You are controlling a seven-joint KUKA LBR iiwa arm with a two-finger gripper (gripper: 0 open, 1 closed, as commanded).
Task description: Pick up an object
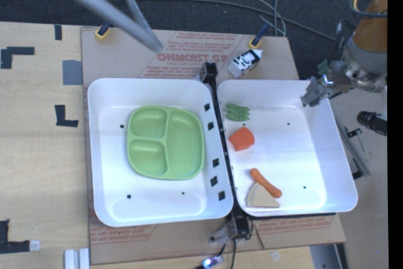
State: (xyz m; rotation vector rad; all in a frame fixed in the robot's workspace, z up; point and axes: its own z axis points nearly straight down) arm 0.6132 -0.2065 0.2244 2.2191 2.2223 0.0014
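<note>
In the right bin (327, 154) lie a green leafy piece (237, 112), a red-orange chunk (242, 138), a small orange carrot (266, 183) and a tan wedge (261, 198). My gripper (313, 95) hangs at the bin's far right rim, away from all of them. It is small and dark against the rim, and nothing shows between its fingers. The arm's orange band (371, 3) sits at the right edge.
The left bin (101, 154) holds a green divided plate (166, 142). A black divider with clips (217, 135) runs between the bins. A small black-and-white object (244, 61) and cables lie on the cardboard behind them.
</note>
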